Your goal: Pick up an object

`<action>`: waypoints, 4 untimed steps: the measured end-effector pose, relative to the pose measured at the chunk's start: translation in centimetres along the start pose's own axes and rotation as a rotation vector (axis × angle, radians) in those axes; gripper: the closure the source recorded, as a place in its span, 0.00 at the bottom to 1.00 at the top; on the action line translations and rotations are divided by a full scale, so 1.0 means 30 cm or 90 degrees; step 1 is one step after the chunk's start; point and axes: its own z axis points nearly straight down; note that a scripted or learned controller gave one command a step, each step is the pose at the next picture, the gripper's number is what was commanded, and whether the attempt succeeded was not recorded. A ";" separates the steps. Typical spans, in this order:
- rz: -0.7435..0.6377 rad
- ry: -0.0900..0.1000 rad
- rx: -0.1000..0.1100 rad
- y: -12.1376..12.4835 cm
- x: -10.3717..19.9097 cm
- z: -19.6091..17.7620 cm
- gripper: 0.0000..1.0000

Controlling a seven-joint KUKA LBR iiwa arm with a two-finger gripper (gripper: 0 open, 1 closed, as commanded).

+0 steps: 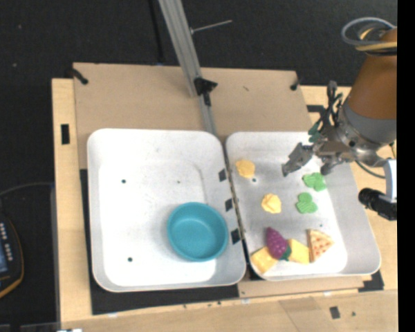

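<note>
The left bin (124,158) is a shallow white tray of smooth plastic with rounded corners, and a round teal bowl (197,231), glossy and deep-sided, sits toward its near right corner. A slim grey metal pole (183,43) slants down from the top of the view to the seam between the bins. The right bin (346,254), the same white tray, holds small toy-food pieces. There is a lumpy yellow piece (245,168) near its left wall, a second rounded yellow one (271,203) farther in, and two knobbly green pieces (315,181) (305,203) to the right of those. Along the near edge sit a yellow block (263,259), a bumpy purple grape-like cluster (277,242) touching it, another yellow chunk (299,252) and a triangular orange pizza slice (319,243) (speckled on top). The gripper (311,159), dark and angular below the orange-banded arm, hangs over the far part of the right bin with its fingers spread apart and nothing between them, close above the upper green piece.
</note>
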 end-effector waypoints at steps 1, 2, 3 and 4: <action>0.001 0.000 0.000 0.000 0.000 0.000 0.00; 0.002 0.000 0.005 0.003 0.004 0.210 0.00; 0.002 0.000 0.004 -0.011 -0.022 0.406 0.00; 0.003 0.000 0.001 -0.010 -0.026 0.571 0.00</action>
